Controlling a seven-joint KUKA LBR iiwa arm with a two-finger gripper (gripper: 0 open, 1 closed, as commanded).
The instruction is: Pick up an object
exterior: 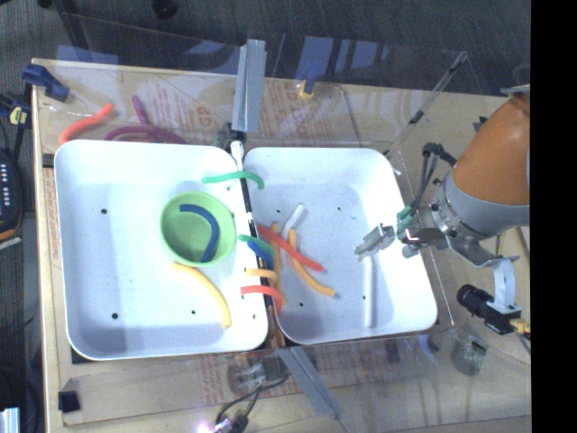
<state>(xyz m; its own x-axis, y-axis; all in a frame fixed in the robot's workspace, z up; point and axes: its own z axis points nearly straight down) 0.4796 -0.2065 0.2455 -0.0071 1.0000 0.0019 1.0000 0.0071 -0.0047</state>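
My gripper (371, 241) hangs over the right part of the right bin (397, 309), apart from every object. To its left in that bin lie a red strip (303, 256), an orange strip (314, 279) and a white stick (294, 216). More short strips in red (261, 290), orange (263, 273) and green (259, 243) crowd against the divider. A teal strip (233, 178) drapes across the divider at the back. In the left bin (90, 269) a green bowl (197, 229) holds a blue curved strip (209, 231), and a yellow strip (207, 290) lies in front of it.
On the bench behind the left bin lie an orange strip (86, 123) and purple loops (144, 134). A grey metal post (249, 84) stands at the back between the bins. The arm's orange band (501, 152) sits at the right.
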